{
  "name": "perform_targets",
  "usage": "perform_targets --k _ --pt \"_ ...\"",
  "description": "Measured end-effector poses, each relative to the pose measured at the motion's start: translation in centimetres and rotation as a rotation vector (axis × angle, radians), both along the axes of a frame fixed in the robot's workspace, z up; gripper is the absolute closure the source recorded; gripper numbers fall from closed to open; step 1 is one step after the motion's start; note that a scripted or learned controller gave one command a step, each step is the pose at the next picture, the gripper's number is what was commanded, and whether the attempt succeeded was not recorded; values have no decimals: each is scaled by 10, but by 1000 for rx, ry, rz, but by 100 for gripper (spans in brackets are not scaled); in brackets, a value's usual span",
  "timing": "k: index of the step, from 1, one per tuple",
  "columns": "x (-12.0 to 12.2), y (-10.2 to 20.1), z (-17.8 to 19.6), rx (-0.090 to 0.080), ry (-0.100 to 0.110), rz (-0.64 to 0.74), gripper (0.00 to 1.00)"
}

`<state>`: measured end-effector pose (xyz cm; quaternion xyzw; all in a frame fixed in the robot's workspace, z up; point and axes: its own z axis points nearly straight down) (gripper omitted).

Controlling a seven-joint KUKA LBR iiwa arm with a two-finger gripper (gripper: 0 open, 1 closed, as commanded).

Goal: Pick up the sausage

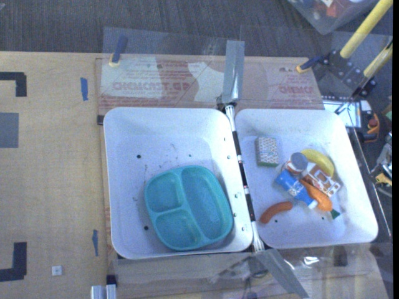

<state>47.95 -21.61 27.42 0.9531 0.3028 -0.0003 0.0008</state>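
Sausage [275,211]: one, orange-brown, slightly curved, lying flat on the floor of the right bin [355,185], near its front-left corner, long axis running from lower left to upper right; nothing grips it. Just beside its upper end: a blue carton [290,185], apparently touching or nearly touching the sausage tip; which of the two cannot be told. Against the carton, a cluster: a small can with a grey top [298,162], a yellow banana [319,161] behind the can, a white-and-orange packet [321,180], and an orange carrot [320,198] with a green tip pointing toward the bin's front right. Apart from the cluster, toward the bin's rear left: a small patterned box [267,151], lying flat. Left bin [124,142]: holds a teal divided plate [188,207] with three compartments, set toward the front, its right edge near the wall shared with the right bin. Both bins sit side by side on a tan table [50,167] marked with black corner marks and blue tape strips. Fingers: cannot tell their state from this view, whether open or closed, or holding anything.
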Motion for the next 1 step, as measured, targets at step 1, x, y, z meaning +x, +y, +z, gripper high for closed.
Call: perform_targets --k 1 --pt "0 -6 -32 4 4 -22 100"
